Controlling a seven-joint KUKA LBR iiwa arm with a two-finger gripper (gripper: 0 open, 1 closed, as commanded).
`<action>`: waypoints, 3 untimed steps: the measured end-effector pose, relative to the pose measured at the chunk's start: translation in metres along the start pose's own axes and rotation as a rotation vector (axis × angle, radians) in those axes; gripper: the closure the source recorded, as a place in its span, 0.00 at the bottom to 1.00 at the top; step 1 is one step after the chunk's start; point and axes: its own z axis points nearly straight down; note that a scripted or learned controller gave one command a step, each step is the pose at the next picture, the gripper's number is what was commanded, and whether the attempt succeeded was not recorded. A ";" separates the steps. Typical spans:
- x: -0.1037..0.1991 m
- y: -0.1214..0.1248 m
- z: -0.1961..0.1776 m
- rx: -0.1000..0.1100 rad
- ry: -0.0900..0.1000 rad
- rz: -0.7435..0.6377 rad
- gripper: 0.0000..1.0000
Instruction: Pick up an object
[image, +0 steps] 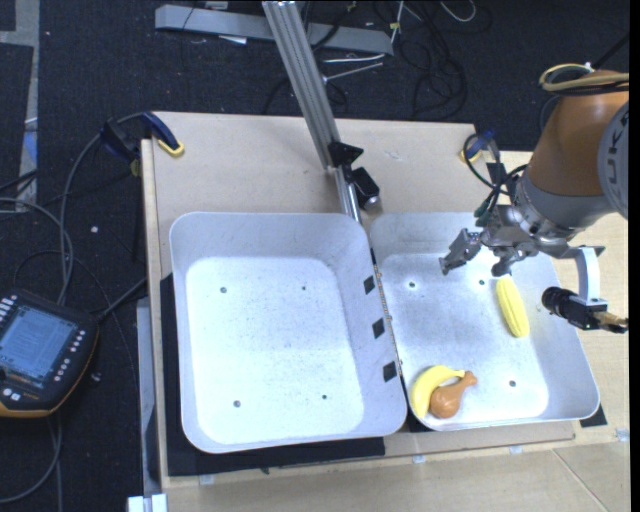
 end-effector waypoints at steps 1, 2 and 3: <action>0.001 0.000 0.063 0.002 0.000 0.000 0.00; 0.001 -0.001 0.115 0.001 0.000 0.000 0.00; 0.001 0.000 0.102 -0.004 -0.001 0.000 1.00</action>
